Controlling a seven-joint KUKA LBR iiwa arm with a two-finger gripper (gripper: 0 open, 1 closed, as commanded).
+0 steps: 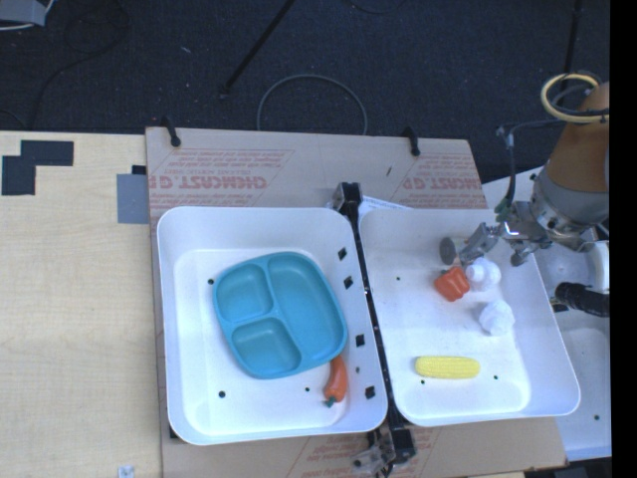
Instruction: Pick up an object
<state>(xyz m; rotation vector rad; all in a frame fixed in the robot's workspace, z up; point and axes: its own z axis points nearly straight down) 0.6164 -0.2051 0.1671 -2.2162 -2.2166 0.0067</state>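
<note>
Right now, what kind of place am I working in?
Probably a robotics lab test bench, not a kitchen: two white bins on cardboard, toy food such as plastic corn and a carrot, and cables on dark carpet behind.

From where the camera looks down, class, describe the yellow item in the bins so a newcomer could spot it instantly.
Start at the right-hand white bin, the one nearest the robot arm. Look along its near edge, below an orange pepper-like piece and two white lumps. There lies the corn cob, flat and lengthwise: the only yellow, elongated thing in that bin.
</note>
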